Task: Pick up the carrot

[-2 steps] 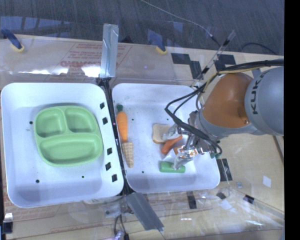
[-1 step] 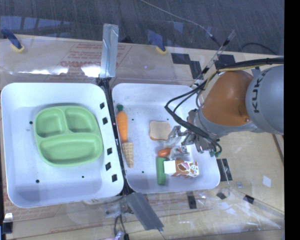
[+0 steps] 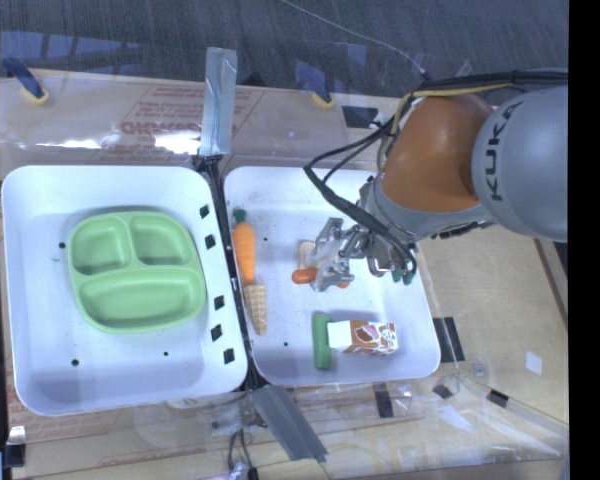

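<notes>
Carrot lies along the right bin's left wall, an ice-cream cone just beyond its tip. Gripper sits mid-bin, possibly over a small orange piece; its grip state is too blurred to tell.

Grey KUKA arm with an orange band and a metal hand

The outer link is smooth, rounded grey, with part of the white KUKA lettering showing on its side. Below it sits a glossy orange band, dome-shaped. Black cables loop out from the band's left and far sides. The hand is bare silvery metal, angular, with dark fittings at its base.
</notes>
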### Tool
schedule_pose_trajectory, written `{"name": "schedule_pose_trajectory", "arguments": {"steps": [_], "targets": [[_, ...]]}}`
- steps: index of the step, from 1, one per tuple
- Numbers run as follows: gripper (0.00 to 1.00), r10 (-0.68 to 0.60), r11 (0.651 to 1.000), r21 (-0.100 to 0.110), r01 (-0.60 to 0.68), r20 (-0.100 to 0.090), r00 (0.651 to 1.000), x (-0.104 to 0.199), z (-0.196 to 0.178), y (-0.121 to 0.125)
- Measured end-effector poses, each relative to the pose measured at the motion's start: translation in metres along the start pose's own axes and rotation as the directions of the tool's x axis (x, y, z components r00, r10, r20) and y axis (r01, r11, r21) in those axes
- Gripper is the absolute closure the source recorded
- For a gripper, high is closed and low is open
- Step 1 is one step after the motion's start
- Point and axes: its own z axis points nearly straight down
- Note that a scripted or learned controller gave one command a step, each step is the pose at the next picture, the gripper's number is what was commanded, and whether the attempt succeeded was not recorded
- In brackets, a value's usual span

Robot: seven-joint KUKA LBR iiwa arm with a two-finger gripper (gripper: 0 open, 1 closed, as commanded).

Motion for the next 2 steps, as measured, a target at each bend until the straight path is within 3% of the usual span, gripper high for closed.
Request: {"name": "schedule_pose_trajectory", "arguments": {"steps": [1,2], "targets": [[1.0,0.142,0.99,-0.001,-0.142,-0.003,0.99,-0.023,-0.02,0.083],[1.0,0.065,0.998,-0.001,-0.065,-0.004,0.998,-0.053,-0.02,0.15]]}}
